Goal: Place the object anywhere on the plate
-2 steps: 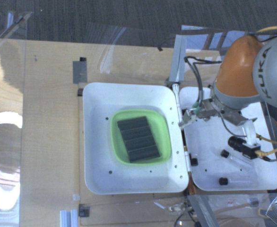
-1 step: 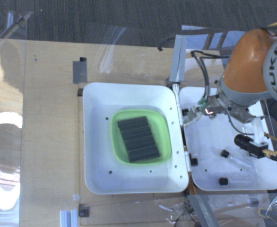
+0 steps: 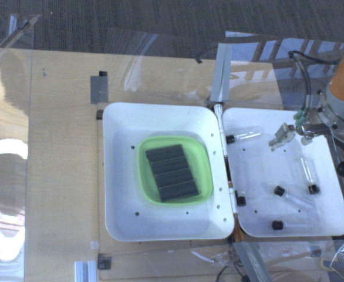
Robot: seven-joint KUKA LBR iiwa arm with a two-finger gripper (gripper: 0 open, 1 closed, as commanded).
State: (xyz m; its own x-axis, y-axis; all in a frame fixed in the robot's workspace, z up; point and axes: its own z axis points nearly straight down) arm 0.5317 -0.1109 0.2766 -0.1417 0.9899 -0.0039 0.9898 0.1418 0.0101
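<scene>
Green plate sat in the middle of the left bin, w/ a dark ribbed block lying on it, slightly angled. Right bin held several clear tubes w/ black caps: one tube near its top-left corner, one by the right edge, two more toward the bottom edge. We saw the gripper near the right bin's top edge, low over the floor, approx. between the top-left tube and the right-edge one. We couldn't tell how its fingers stood, nor if anything was in them; too small and glare-washed.

We judged the step as pick phase: arm was over the source bin, nothing carried to the plate yet by it. Which tube was the target wasn't clear. Next move, in our view, called for a firm hold on one tube, a lift clear of the divider between bins, then travel across to the plate. Slick round tubes may roll away.
</scene>
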